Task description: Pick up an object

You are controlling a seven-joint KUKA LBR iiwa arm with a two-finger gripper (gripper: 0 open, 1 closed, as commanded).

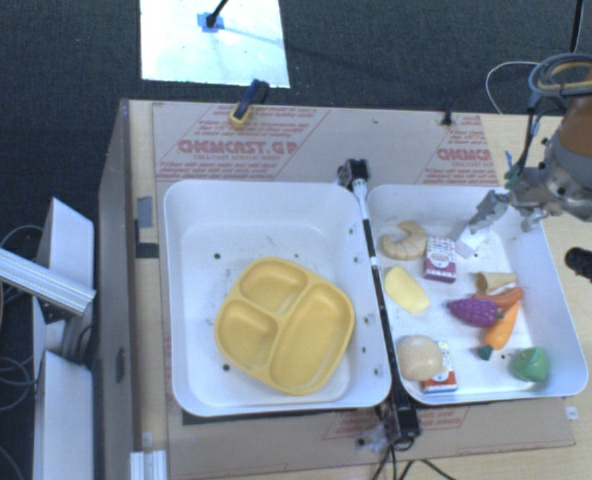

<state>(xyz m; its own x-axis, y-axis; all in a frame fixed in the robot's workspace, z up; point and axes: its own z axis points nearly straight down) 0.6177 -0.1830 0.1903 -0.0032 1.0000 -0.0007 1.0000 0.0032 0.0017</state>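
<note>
Nine or so toy foods to choose from, all in the right bin (566,340); nothing worth chasing in the left bin (176,268) beyond a yellow divided plate (286,323). Skip the crowded lower right of the frame: green piece (528,364), pale bun (419,356) pressed against a small red box (438,380), purple grapes (474,312) touching the carrot (503,326). Prefer the red-and-white carton (439,260) higher up, with bare bin floor on its right side. Centre over it before descending, set the fingers (473,236) across its narrow faces, drop straight down, and avoid nudging the croissant (406,240) just beside it on the left. Close only once low enough to straddle it. Carton position: upper middle of the right bin, just left of and slightly below the gripper (500,230) in the frame, near but apart. Gripper itself at upper right, over the bin's far part, spread wide and clasping nothing.
</note>
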